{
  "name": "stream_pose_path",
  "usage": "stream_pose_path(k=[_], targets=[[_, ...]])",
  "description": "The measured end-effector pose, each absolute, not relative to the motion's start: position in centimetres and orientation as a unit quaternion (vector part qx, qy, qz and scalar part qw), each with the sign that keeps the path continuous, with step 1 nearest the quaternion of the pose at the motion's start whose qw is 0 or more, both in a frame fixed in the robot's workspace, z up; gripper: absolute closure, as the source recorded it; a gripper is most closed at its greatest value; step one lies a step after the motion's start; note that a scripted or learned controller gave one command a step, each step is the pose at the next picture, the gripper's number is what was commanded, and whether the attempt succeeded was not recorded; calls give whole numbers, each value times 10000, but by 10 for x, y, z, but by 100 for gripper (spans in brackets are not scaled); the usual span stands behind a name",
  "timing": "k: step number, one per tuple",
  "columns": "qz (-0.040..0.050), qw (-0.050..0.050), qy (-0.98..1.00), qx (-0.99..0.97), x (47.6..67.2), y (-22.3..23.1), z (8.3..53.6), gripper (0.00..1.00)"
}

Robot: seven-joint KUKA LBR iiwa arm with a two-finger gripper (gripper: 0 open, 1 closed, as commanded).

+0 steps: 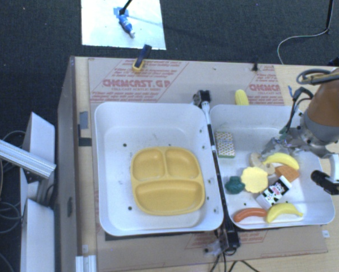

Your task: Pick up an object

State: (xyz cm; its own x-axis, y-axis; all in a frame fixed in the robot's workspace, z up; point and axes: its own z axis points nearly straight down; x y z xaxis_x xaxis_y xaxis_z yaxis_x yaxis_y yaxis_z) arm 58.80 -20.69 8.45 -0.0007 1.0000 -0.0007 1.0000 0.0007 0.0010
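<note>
My tool (pixel 274 147) hangs just above the banana (pixel 282 160); grip state unclear. I'd descend straight, avoiding the yellow disc (pixel 254 179) beside it.

Two bins side by side on the worktop (pixel 158 78). Left bin (pixel 110 152) holds a divided plate (pixel 168 180) at its centre. Right bin (pixel 317 205) is crowded: sponge (pixel 224 144) at upper left, a banana (pixel 281 161) mid-right, a disc (pixel 254 179) just left of it, another banana (pixel 284 211) and a sausage (pixel 249 214) along the lower edge.
</note>
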Motion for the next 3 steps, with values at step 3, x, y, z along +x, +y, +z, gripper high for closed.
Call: stream_pose_path(k=[3], targets=[[10, 18, 7083, 7059, 627, -115, 91, 0]])
